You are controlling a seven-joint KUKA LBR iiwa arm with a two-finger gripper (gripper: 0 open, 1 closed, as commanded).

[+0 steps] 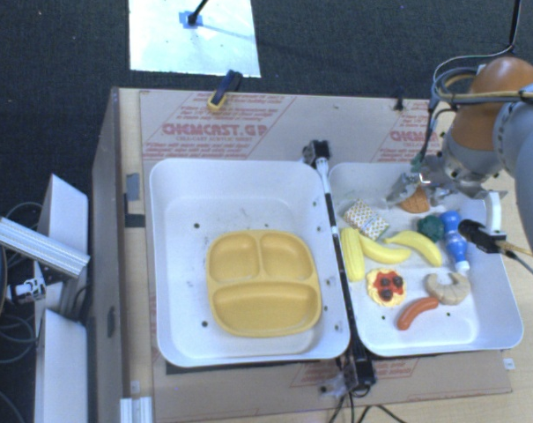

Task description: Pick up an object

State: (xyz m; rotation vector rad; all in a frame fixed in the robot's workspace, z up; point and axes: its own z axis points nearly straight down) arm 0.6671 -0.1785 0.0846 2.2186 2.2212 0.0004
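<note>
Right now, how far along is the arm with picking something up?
Done: the end effector has reached the right bin and sits low at its far edge, right over a tan, bread-like piece. In hand: nothing is visibly gripped. Left: close on an item and lift it clear. The banana, sausage and other toy food lie loose in that bin.

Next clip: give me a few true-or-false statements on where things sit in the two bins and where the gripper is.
1. The yellow tray lies in the left bin. True.
2. The banana lies in the left bin. False: it lies in the right bin.
3. The gripper is over the right bin's far end, by the orange piece. True.
4. The sausage lies on the tray. False: it lies in the right bin, near its front.
5. The tray has three compartments. True.
</note>
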